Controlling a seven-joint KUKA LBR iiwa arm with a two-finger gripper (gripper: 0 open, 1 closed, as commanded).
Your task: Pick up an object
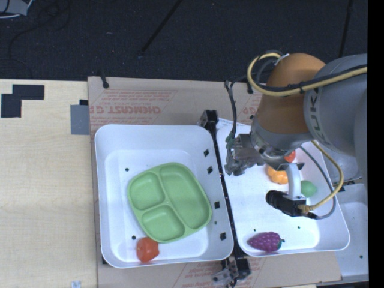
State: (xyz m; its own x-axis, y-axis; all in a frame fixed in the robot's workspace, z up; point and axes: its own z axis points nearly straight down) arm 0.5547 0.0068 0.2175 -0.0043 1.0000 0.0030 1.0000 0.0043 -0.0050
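1. Gripper (235,161) is hanging low over the left part of the right bin (336,242); I am seeing dark fingers, but I cannot tell whether they are spread or closed.
2. Purple grapes (264,240) are lying near the front wall of that bin.
3. An orange piece (277,174) is sitting just beside the wrist, partly hidden, perhaps a fruit.
4. A green plate (170,201) and a red tomato (147,249) are resting in the left bin (114,143).

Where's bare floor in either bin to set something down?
Left bin: bare strip behind the green tray and along its left wall; a tomato fills the front corner. Right bin: bare floor left of the grapes; crowded under the gripper and arm.
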